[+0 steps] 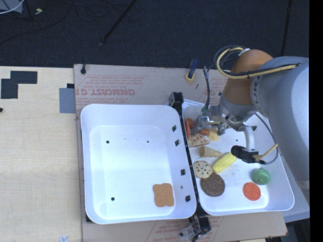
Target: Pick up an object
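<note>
Gripper (209, 125) buried in food clutter (202, 135); can't tell its opening or hold. I expect multi-item snag.

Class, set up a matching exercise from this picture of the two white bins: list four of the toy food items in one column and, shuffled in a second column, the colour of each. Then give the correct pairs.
Things:
1. toast slice
2. corn cob
3. round patty
4. apple-shaped piece

Colours:
A. green
B. dark brown
C. yellow
D. tan-orange

Pairs: 1-D, 2-C, 3-B, 4-A. The toast slice lies in the left bin; the other three lie in the right bin.
</note>
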Tool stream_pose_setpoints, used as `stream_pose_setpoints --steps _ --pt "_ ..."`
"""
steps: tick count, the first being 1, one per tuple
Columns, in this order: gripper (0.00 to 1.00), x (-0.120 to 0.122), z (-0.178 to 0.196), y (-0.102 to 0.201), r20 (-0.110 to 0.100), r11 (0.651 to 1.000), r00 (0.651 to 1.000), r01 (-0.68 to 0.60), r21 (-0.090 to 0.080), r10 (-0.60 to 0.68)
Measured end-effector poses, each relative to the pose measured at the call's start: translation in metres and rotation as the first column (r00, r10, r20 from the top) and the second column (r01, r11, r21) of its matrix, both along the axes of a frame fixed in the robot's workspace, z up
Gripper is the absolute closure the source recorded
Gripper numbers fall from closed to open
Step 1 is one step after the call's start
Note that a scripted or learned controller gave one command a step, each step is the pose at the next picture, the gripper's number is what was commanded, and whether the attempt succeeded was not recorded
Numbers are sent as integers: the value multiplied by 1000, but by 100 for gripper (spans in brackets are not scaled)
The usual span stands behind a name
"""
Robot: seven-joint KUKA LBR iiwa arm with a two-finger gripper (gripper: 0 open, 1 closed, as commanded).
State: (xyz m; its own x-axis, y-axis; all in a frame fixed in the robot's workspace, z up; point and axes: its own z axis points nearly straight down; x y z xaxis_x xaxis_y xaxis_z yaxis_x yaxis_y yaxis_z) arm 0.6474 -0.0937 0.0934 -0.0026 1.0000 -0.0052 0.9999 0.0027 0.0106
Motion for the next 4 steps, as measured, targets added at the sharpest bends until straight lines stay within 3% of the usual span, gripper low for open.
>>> stream_pose_setpoints --steps 1,2,4 --pt "0 -7 1 -39 1 1000 1000 2 8 -2" --pt "0 0 0 -13 -1 1000 1000 1 1 -1" --pt "0 0 0 -24 -1 1000 1000 2 8 -2"
